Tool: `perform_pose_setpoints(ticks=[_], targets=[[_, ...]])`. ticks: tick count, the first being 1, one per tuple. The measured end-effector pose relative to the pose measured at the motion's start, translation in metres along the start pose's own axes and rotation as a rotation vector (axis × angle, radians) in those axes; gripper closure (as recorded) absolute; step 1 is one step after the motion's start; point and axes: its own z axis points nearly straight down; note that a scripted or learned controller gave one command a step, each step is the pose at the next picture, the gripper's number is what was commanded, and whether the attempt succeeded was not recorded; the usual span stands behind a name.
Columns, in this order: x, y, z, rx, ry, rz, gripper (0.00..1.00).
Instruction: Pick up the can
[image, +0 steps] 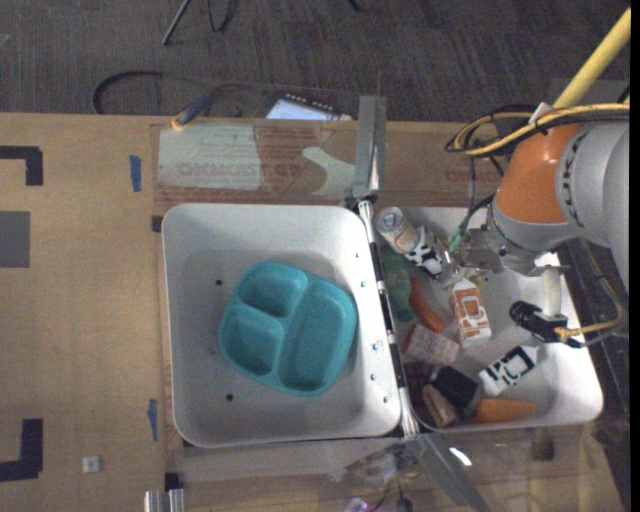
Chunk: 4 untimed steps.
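Small silver-topped metal can (396, 228) lies on its side in the far-left corner of the right white bin (580, 385), close against the bin divider. Long axis runs diagonally; round top faces up-left, the body trailing down-right toward a black-and-white toy (430, 256). End effector (462, 248) sits just right of that toy, near the can, apparently not touching it; finger state cannot be made out. Teal divided plastic tray (288, 327) in left white bin (200, 240).

One fixed camera looks down on my bench (80, 300) from above at a slant, far enough off to take in both white bins: the left bin (190, 240) and the right bin (575, 385). My arm (560, 190) enters from its right side.
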Motion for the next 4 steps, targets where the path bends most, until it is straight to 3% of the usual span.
perform_pose_setpoints(ticks=[1, 2, 3, 4], targets=[[-0.076, -0.034, 0.009, -0.001, -0.001, -0.042, 1.00], [-0.102, -0.026, 0.009, 0.002, 0.006, 0.371, 1.00], [-0.080, 0.004, -0.052, 0.003, 0.000, 0.338, 1.00], [-0.042, 0.011, 0.004, -0.007, -0.003, 0.232, 1.00]])
